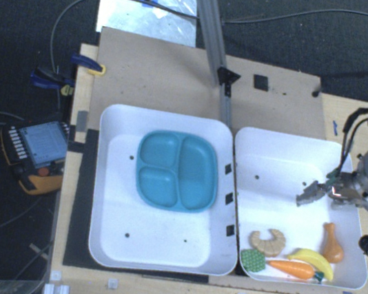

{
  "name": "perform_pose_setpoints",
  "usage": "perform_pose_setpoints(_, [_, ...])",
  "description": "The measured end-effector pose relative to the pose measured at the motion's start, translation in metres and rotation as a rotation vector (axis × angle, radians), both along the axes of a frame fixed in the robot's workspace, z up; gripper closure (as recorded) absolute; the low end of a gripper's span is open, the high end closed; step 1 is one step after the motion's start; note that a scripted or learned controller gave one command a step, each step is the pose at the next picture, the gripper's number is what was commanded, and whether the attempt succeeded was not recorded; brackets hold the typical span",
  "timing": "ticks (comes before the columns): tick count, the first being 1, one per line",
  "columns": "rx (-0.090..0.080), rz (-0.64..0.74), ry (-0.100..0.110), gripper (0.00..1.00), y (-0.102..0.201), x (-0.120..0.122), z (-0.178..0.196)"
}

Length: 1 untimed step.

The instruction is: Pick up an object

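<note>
**Over the right bin, nothing gripped**

Right now my jaws [310, 192] hang above the bare middle of the right shallow white bin [288, 153], reaching in from the right edge of the frame. They look slightly parted and no item sits between them.

Food toys crowd the lower right corner of that bin: a tan pretzel-shaped biscuit [267, 241], a green textured piece [253, 260] just below it, an orange carrot [291, 268] lying along the bottom wall, a yellow banana [313, 259] touching the carrot, and an orange-brown drumstick [332, 244] standing nearest my wrist.

At centre left of the frame, the left shallow white bin [106, 234] holds a blue divided plastic plate [178, 171] in its upper half. Both bins rest on the brown tabletop [162, 69].
</note>
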<state>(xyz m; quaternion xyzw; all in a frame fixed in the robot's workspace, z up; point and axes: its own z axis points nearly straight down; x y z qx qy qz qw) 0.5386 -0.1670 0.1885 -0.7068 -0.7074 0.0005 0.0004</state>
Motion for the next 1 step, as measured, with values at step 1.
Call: perform_pose_setpoints(1, [0.001, 0.000, 0.002, 0.00, -0.0021, -0.0044, -0.0618])
